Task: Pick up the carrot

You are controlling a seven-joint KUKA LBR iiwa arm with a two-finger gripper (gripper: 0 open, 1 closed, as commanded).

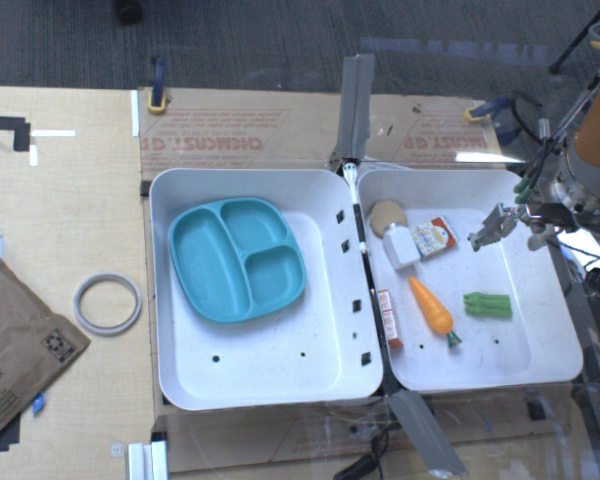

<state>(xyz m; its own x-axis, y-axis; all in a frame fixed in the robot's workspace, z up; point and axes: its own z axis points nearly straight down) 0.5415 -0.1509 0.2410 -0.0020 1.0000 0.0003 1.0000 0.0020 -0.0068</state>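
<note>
I've got the small orange plastic carrot (432,306) lying loose on the floor of the right-hand shallow white bin (540,368), green tip toward the near edge, long axis slanting from upper left to lower right. My pincer (492,226) hovers above the bin's far right part, so the carrot sits down and left of it. Whether the pincer is spread, I cannot tell. Open floor surrounds the carrot; the green ridged toy (487,305) lies near on its right.
</note>
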